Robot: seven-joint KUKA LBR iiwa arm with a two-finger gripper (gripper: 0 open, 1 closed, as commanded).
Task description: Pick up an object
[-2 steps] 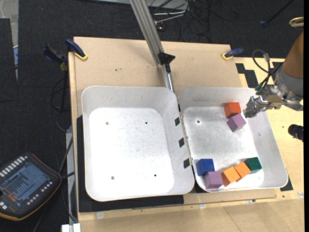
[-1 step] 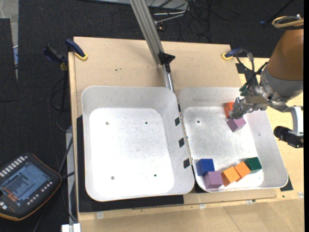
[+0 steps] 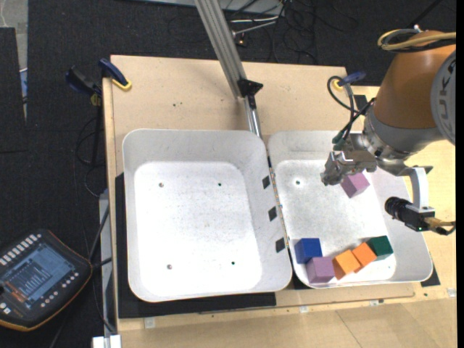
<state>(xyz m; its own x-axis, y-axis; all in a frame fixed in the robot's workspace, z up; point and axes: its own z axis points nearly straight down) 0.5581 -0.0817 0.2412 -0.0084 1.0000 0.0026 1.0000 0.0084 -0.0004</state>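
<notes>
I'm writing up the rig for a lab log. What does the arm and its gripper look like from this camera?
The arm is bulky and rounded, with a broad orange band above a grey wrist section bearing part of dark lettering. A yellowish cable loops over its top, and dark cables run down its left side. The gripper is a small grey metal unit.
</notes>
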